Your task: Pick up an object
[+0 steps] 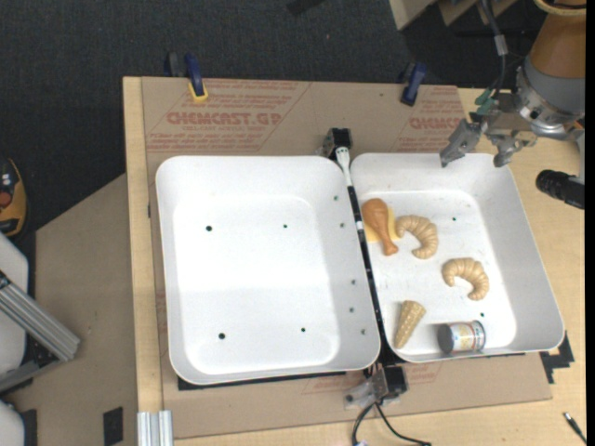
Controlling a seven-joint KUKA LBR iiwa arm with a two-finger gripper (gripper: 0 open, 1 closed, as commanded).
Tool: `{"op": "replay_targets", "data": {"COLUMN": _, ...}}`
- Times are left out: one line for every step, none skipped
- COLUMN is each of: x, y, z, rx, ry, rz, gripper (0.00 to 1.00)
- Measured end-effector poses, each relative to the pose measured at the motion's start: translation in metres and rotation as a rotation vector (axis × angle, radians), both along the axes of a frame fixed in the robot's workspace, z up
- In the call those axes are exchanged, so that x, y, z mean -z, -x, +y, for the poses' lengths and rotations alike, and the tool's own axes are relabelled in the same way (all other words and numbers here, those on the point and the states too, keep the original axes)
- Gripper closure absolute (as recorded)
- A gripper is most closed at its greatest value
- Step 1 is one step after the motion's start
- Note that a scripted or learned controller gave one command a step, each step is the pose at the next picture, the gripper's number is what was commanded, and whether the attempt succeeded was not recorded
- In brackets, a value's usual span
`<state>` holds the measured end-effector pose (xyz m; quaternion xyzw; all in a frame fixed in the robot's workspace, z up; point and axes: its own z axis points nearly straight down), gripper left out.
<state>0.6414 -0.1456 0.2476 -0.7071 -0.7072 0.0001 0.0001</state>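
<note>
Small can hard to identify at right bin front; pincer spread apart, holding nothing, arm cropped.

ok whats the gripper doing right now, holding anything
Gripper: open, fingers spread, nothing between them, above the far rim of the right bin.
</note>
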Motion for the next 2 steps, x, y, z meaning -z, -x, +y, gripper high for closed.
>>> {"op": "replay_targets", "data": {"x": 0.172, "y": -0.023, "z": 0.042, "rx": -0.004, "ry": -0.003, "rz": 0.008, "gripper": 0.0}}
{"op": "replay_targets", "data": {"x": 0.151, "y": -0.026, "z": 0.039, "rx": -0.002, "ry": 0.001, "rz": -0.005, "gripper": 1.0}}
